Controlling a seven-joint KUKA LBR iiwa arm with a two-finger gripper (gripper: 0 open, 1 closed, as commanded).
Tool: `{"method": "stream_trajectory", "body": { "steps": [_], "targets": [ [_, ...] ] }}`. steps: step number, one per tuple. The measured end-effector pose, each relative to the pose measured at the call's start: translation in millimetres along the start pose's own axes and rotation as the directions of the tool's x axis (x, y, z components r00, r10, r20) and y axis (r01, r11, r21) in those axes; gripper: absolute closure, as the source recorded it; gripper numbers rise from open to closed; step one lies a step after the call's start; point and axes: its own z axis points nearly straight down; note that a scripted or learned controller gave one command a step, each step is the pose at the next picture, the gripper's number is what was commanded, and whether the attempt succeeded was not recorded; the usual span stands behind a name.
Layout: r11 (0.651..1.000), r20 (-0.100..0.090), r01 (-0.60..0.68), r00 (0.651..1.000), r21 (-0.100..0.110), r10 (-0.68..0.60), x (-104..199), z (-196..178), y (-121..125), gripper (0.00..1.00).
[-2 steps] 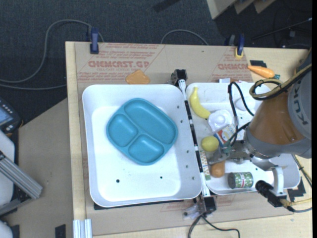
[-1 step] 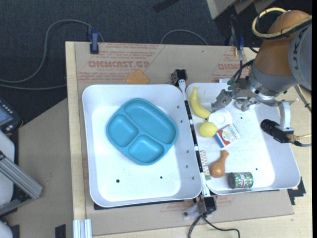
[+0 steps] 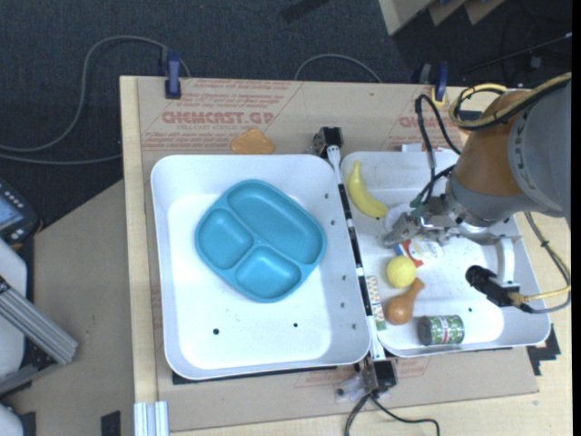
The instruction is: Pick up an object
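The robot's arm [image 3: 545, 148] was a thick, rounded grey cylinder with a smooth matte shell. Above the wrist ran a broad orange band [image 3: 486, 157], glossy and slightly darker at its edges. Below it sat a grey wrist collar [image 3: 481, 209]. Thin black and yellow cables [image 3: 445, 107] looped beside the band. The two-finger gripper [image 3: 408, 232] was of bare silvery metal, small and angular, with a red mark near its tip.
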Motion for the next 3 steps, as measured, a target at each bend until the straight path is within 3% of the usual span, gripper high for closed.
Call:
{"method": "stream_trajectory", "body": {
  "steps": [1, 2, 3],
  "targets": [
    [1.0, -0.003, 0.002, 1.0, 0.0, -0.002, 23, -5, -65, 0.0],
    [1.0, 0.002, 0.007, 1.0, -0.014, -0.007, 31, -6, -6, 0.0],
    [1.0, 0.002, 0.005, 1.0, -0.012, -0.005, 30, -16, -9, 1.0]
  ]
}}
